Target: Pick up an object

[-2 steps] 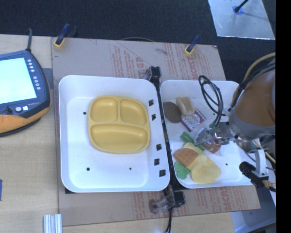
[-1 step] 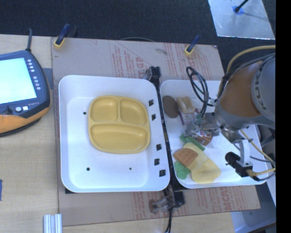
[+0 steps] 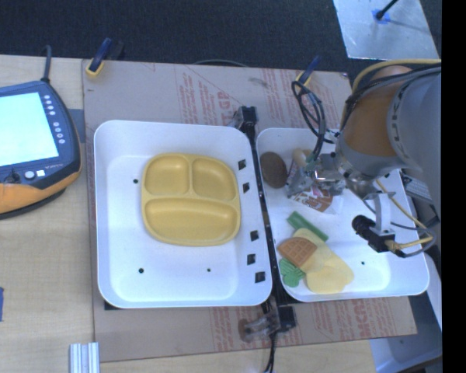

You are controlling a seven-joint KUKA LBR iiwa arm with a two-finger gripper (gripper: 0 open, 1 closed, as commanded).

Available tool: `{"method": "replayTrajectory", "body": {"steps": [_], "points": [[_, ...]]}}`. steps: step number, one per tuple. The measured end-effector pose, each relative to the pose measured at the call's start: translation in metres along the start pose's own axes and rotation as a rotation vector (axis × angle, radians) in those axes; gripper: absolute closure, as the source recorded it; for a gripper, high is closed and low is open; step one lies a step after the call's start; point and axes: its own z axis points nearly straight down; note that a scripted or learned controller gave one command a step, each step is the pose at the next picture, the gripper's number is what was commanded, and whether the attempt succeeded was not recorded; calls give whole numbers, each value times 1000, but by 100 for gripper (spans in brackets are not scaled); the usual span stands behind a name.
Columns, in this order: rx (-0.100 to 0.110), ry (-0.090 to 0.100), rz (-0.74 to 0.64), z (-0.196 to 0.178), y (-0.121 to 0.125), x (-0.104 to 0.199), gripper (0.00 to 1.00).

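The gripper [image 3: 317, 179] is low in the right white bin [image 3: 408, 286], its tip blurred against a crinkled clear wrapper with red print [image 3: 317, 200]; grip state cannot be told. Just left lies a brown oval object [image 3: 273, 169]. Below are a green strip [image 3: 306, 225], a waffle-patterned toy [image 3: 297, 250] and pale yellow pieces [image 3: 328, 273]. The grey arm with orange band [image 3: 380, 123] enters from the right, cut off. The left bin [image 3: 109, 208] holds a yellow divided tray [image 3: 191, 199].

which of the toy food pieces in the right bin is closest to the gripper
The brown oval piece at the bin's upper left, level with the gripper. The green stick, waffle and yellow pieces lie lower in the view.
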Motion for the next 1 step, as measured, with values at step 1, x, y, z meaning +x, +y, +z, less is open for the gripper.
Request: {"method": "replayTrajectory", "body": {"steps": [1], "points": [[24,10,-1,12,-3,3,0]]}}
